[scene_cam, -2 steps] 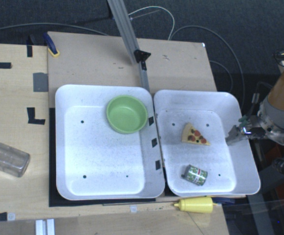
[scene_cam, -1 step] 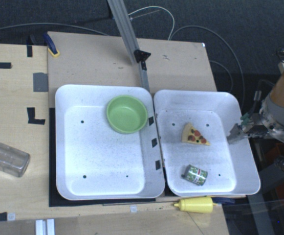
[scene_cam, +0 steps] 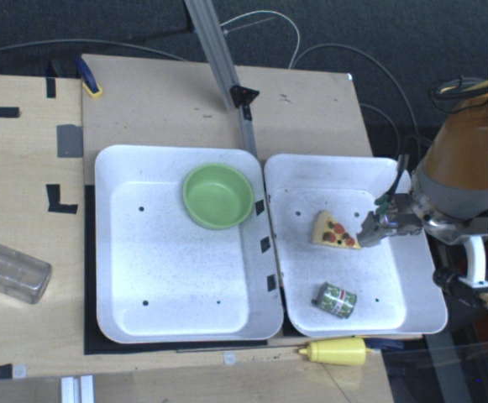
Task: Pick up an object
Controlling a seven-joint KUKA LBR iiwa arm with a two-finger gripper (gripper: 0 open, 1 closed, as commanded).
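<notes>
The gripper [scene_cam: 371, 229], at right of centre in the frame, sits low in the right bin [scene_cam: 304, 171] just beside the pizza slice toy [scene_cam: 334, 231]; whether its fingers are spread or pressed together cannot be told. The slice apparently rests on the bin floor, so the pick seems not yet accomplished. A small green can [scene_cam: 335, 300] lies lower in that bin and a green bowl [scene_cam: 217, 196] occupies the left bin [scene_cam: 109, 250].
</notes>
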